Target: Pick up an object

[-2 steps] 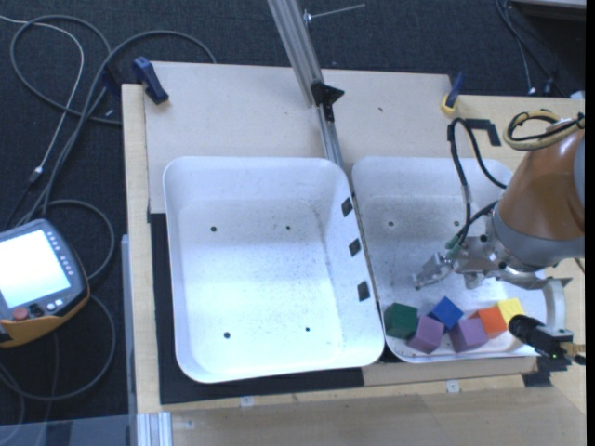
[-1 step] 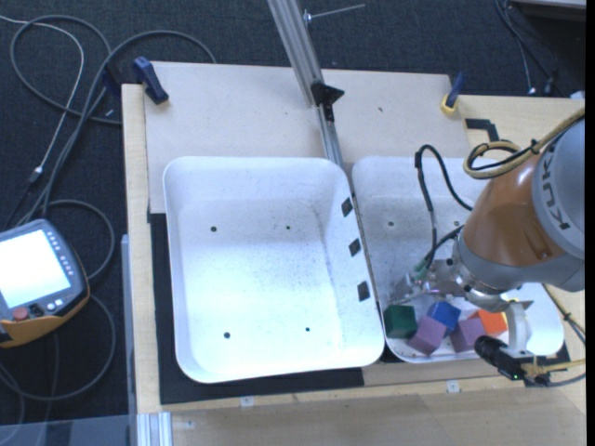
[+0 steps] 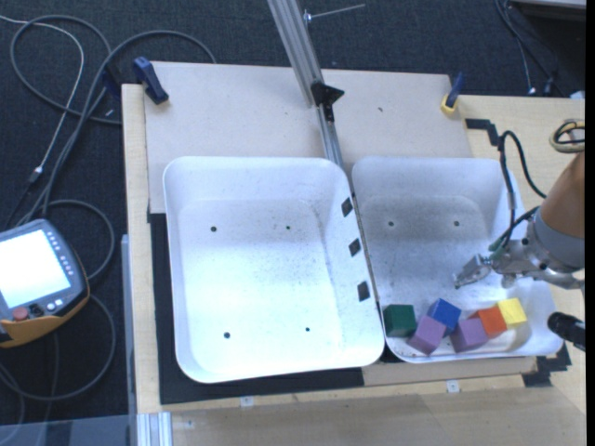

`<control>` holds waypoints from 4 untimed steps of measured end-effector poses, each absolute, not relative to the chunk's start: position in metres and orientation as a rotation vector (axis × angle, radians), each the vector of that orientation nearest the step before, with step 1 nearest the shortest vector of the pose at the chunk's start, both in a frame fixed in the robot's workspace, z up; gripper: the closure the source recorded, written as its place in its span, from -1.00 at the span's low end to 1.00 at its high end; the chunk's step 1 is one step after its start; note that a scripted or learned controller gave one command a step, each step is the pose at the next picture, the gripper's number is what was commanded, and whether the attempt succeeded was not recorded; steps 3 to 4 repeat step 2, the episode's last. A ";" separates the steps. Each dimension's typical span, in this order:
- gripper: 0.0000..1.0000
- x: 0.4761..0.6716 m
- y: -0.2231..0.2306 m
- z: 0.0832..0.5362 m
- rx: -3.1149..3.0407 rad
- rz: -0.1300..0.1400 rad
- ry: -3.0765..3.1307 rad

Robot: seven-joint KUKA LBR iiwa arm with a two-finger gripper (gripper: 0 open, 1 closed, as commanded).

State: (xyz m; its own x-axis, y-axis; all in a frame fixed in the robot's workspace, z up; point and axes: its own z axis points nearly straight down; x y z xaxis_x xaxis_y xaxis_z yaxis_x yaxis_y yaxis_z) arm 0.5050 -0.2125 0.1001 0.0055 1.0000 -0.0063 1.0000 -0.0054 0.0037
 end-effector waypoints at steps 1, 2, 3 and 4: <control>1.00 0.506 -0.208 0.111 2.217 0.003 2.216; 1.00 0.527 -0.203 0.133 2.215 0.003 2.221; 1.00 0.527 -0.203 0.133 2.215 0.003 2.221; 1.00 0.527 -0.203 0.133 2.215 0.003 2.221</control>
